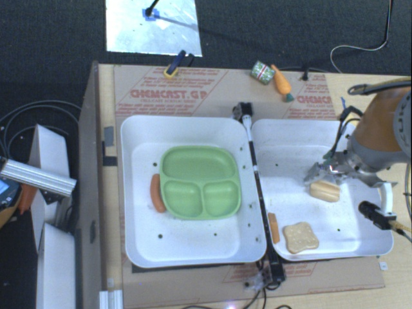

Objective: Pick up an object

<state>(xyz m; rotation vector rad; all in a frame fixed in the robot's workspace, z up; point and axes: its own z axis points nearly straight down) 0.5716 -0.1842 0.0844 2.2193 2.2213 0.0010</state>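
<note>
The hand (328, 170) is being held low over the right bin (283, 140), at the end of the grey arm (386, 134) with its orange band, which is reaching in from the right. Whether anything is being gripped cannot be told from this view. A pale bread roll (324, 191) is lying on the bin floor just below the hand, very near it or touching it; contact cannot be confirmed.

Further toward the front of the same bin, a slice of toast (300, 237) is lying flat, and a small orange stick (273, 227) is lying beside it against the bin's left wall.

In the left bin (138, 172), a green plate (199, 182) with 3 compartments is sitting near the middle, and an orange sausage (156, 193) is lying just beside the plate's left edge.

Both bins are being carried side by side on the counter (193, 92), which is covered with printed cardboard. Behind the bins, a small green can (262, 72) and a toy carrot (282, 83) are lying close together on the cardboard, and a yellow and dark clip (176, 64) is lying further left.
</note>
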